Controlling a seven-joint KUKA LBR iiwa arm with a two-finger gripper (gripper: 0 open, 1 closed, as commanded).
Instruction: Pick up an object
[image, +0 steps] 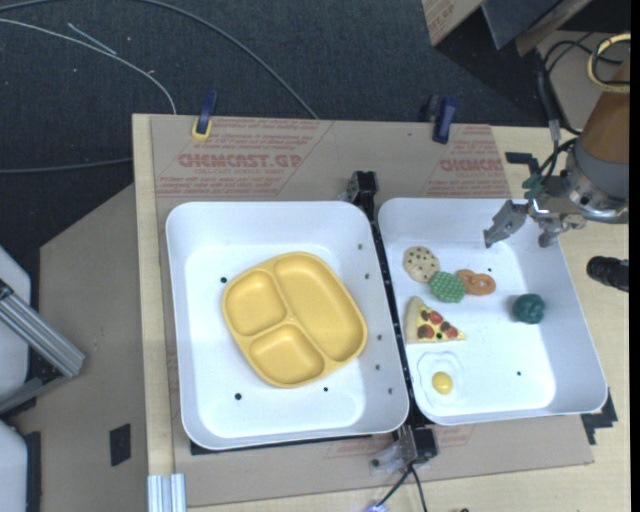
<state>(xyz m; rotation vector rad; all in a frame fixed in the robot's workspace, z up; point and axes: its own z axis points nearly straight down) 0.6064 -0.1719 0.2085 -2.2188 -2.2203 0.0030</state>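
The gripper (524, 228) is seen at two o'clock over the right bin (570, 300), its fingers spread apart and nothing held between them. The nearest candidate, a green ball (529, 308), lies at three o'clock in that bin, apart from the other toys. It is judged light, stiff and prone to rolling; it should be pinched across its widest middle.

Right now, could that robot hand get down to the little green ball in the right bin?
Probably yes. The hand hangs over the right bin's far side, and the green ball sits just below it in the picture, apart from the other toys, with nothing over it.
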